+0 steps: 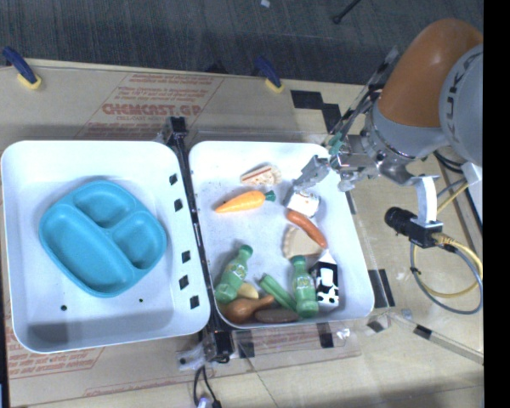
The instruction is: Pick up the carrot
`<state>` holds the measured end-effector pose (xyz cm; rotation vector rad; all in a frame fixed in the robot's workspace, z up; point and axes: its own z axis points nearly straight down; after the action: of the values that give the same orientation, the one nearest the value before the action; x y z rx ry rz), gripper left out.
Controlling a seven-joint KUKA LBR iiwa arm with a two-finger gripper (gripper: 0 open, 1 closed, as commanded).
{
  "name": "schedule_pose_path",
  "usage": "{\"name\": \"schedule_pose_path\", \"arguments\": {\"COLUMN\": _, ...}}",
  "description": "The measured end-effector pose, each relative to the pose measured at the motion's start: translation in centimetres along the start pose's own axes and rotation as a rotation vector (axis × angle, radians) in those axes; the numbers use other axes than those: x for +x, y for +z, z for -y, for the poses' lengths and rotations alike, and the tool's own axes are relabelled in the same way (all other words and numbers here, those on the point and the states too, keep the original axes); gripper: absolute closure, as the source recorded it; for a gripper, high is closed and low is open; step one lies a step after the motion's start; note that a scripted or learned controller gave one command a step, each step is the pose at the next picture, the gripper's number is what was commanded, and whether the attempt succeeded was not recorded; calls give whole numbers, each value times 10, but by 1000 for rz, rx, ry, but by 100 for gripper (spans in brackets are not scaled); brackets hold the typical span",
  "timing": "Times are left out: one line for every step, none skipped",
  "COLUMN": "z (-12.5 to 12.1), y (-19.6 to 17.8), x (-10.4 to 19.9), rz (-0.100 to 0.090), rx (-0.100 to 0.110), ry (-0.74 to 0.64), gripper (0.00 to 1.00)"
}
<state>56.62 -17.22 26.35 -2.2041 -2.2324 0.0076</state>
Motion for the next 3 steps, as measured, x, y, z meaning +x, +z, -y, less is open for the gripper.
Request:
{"name": "schedule_pose_path", "arguments": {"z": -43, "y": 136, "x": 19, "rz": -2, "rx": 12, "ry": 77, "gripper": 0}}
{"name": "schedule_pose_path", "arguments": {"z": -58, "y": 173, "x": 85, "rz": -2, "rx": 4, "ry": -3, "gripper": 0}}
{"name": "schedule_pose_path", "arguments": {"z": -59, "y": 162, "x": 84, "rz": 1, "rx": 7, "ry": -9, "gripper": 100}}
